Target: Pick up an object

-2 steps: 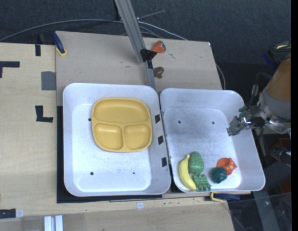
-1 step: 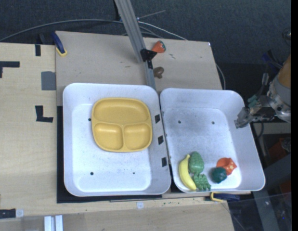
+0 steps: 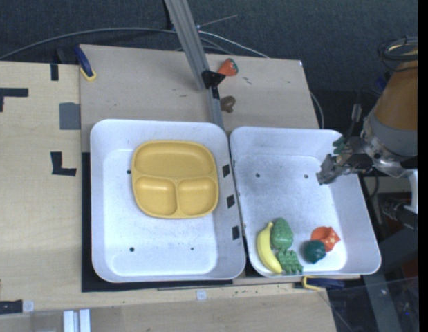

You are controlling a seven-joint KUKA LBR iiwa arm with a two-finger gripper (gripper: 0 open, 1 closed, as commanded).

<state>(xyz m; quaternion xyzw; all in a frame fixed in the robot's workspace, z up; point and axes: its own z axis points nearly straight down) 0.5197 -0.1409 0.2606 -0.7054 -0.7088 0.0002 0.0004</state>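
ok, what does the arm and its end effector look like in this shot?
The arm enters from the right: a rounded grey body with an orange band above the wrist. The gripper is small and dark grey to black, with a greenish patch near its mount. Dark cables run beside the wrist. No markings are legible.

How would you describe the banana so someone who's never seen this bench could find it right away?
Look at the right white bin, then down to its near edge, where a small cluster of toys lies. The banana is at the left end of that cluster, touching a green lumpy toy. It is the only yellow, curved piece there; its neighbours are green, teal or orange.
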